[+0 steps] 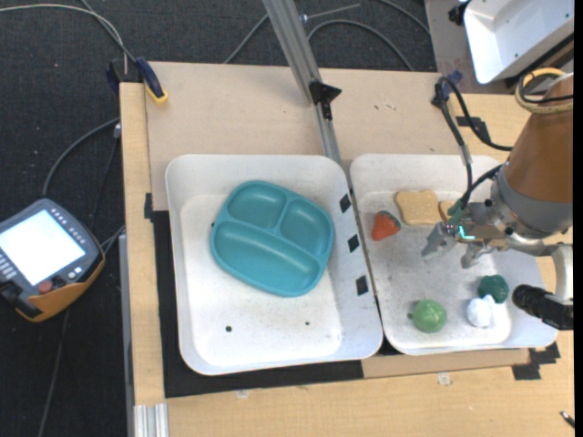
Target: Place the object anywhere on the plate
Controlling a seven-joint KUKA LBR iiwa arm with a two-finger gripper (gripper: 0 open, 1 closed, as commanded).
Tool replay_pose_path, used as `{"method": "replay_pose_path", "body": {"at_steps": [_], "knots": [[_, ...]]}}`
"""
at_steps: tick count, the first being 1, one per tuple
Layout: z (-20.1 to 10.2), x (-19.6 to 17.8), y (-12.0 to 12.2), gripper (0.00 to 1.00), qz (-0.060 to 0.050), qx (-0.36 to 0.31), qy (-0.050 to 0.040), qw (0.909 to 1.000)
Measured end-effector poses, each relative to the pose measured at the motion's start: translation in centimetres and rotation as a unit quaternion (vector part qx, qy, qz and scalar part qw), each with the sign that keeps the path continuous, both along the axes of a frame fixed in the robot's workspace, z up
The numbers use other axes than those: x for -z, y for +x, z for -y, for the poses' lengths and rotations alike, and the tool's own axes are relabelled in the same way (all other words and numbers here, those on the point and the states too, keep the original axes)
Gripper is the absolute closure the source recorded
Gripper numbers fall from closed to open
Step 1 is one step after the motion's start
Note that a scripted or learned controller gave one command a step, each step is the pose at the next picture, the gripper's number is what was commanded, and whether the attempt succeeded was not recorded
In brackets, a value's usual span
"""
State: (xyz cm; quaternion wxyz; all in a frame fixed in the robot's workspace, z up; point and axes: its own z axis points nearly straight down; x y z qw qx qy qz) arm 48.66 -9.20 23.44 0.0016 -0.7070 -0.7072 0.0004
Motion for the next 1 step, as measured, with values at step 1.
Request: {"method": "replay_pose_path", "body": {"at_steps": [1], "knots": [[0.0, -0.04, 0.03, 0.0, 0.001, 0.0, -0.0001, 1.0]]}}
